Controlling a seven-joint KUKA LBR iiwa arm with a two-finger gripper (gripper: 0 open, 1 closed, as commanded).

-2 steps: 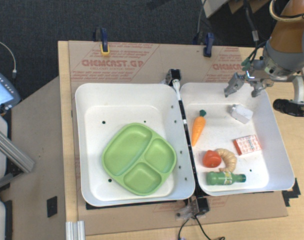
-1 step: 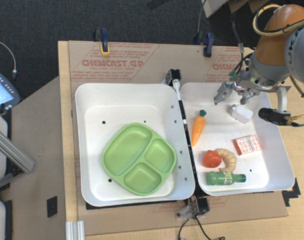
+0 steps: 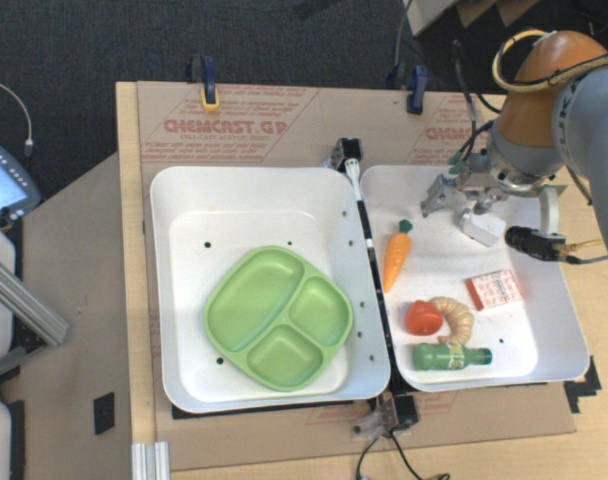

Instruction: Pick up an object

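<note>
Right of the carrot, gripper (image 3: 450, 208): hanging up and to the right of the carrot (image 3: 396, 258), low over the floor of the right bin (image 3: 559, 318), toward the far wall. It isn't touching the carrot, there's a clear gap between them.
Fingers: they look spread apart to me, with bare white bin floor between them, so nothing is held. They're small in this view, so take that with a grain of salt.
Carrot: orange with a little green top, lying almost upright in the picture, top pointing away from the camera. It sits just beside the bin's left wall, close to the divider.
Tomato (image 3: 423, 317): red and roundish, below the carrot on the near side and a touch to its right, near it but not touching.
Tan curled piece (image 3: 458, 316): pressed right up against the tomato, on the side away from the carrot. I can't tell what food it's meant to be.
Green bottle (image 3: 452, 357): lying flat on its side, farther from the carrot than the tomato, by the near wall.
Red-and-white box (image 3: 495, 289): well to the right of the carrot and slightly nearer the camera, tilted a bit.
Green plate (image 3: 279, 316): three compartments, left of the carrot across the divider, alone in the left bin (image 3: 174, 268).
</note>
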